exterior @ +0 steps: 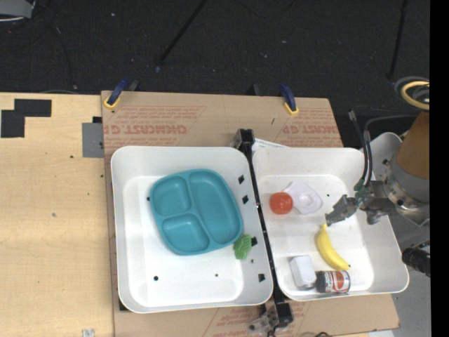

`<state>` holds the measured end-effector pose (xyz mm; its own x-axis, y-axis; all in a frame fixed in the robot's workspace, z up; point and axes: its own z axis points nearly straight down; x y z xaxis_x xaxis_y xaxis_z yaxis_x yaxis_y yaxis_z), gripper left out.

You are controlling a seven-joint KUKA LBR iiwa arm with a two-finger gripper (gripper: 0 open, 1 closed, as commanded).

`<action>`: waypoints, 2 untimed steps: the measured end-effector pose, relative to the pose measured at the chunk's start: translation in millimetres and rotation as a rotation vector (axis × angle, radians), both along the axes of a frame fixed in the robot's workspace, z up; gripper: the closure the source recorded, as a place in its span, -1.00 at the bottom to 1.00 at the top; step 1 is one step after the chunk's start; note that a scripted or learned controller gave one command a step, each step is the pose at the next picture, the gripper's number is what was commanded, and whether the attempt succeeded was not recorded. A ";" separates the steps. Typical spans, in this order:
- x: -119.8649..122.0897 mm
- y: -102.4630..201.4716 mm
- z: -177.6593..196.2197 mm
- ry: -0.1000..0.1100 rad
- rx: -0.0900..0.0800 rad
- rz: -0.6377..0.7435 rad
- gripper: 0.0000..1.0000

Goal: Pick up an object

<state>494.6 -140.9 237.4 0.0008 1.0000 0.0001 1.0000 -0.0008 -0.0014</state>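
A pale table [49, 216] under dark flooring carries two white bins. In the right bin [382, 276], at right of frame, the end effector [339, 211] is seen slightly parted, holding nothing, above the banana [330, 248]; its long axis should be straddled.

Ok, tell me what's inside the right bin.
Right bin holds a red ball, a clear lid-like piece, a banana, a small white block and a bottle. The gripper covers some floor.
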 end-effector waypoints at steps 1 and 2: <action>-18.0 66.1 77.6 -0.008 0.001 0.006 -1.00; 0.4 26.4 -133.0 0.006 0.000 -0.001 -1.00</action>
<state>494.9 -114.5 104.5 0.0015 1.0000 0.0004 1.0000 -0.0015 -0.0079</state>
